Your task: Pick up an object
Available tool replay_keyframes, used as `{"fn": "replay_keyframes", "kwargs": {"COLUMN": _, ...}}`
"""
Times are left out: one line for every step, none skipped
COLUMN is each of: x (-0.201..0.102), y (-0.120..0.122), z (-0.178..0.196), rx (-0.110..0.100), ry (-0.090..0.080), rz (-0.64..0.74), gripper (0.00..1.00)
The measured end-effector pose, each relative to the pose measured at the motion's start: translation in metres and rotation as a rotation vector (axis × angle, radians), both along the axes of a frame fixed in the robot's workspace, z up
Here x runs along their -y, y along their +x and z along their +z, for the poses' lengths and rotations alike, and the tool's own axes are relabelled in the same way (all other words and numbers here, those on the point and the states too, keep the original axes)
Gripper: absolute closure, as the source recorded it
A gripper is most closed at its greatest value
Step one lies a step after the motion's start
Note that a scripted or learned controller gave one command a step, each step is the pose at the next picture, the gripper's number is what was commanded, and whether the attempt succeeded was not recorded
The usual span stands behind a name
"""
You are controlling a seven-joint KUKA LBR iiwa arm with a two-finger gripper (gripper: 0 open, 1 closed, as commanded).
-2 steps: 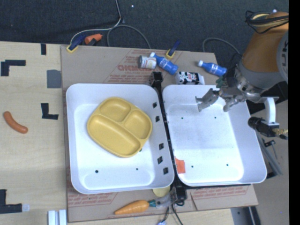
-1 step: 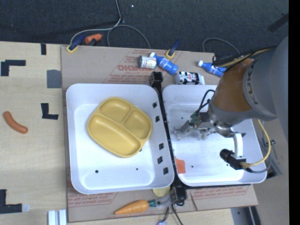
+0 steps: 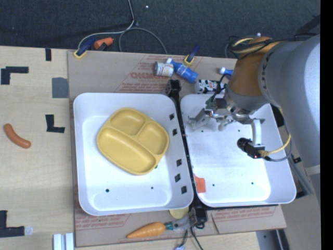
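A yellow divided plate (image 3: 132, 139) lies flat in the left bin (image 3: 88, 191). A small orange-red piece (image 3: 200, 184) rests at the front left of the right bin (image 3: 234, 191). My gripper (image 3: 209, 120) hangs low over the back left part of the right bin, close to its floor. Its grey fingers (image 3: 195, 120) stand apart, open, with nothing between them. The gripper is well away from the orange-red piece, and the divider between the bins separates it from the plate.
A toy carrot (image 3: 148, 230) lies on the cardboard in front of the bins. A blue and white bottle (image 3: 177, 69) and clamps (image 3: 93, 44) sit behind them. An orange sausage (image 3: 16, 135) rests on the bench far left. A black cable connector (image 3: 248, 147) hangs over the right bin.
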State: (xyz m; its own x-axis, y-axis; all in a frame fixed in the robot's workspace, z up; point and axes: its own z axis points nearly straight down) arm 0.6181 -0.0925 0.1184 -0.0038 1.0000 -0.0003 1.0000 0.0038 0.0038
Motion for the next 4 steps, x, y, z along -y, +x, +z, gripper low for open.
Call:
{"fn": "replay_keyframes", "kwargs": {"x": 0.004, "y": 0.036, "z": -0.035, "rx": -0.005, "ry": 0.0, "rz": 0.0, "gripper": 0.0}}
{"fn": "replay_keyframes", "kwargs": {"x": 0.011, "y": 0.051, "z": -0.033, "rx": -0.003, "ry": 0.001, "rz": -0.001, "gripper": 0.0}}
{"fn": "replay_keyframes", "kwargs": {"x": 0.01, "y": 0.051, "z": -0.022, "rx": -0.001, "ry": -0.001, "rz": 0.0, "gripper": 1.0}}
{"fn": "replay_keyframes", "kwargs": {"x": -0.07, "y": -0.022, "z": 0.072, "rx": 0.001, "ry": 0.004, "rz": 0.004, "gripper": 1.0}}
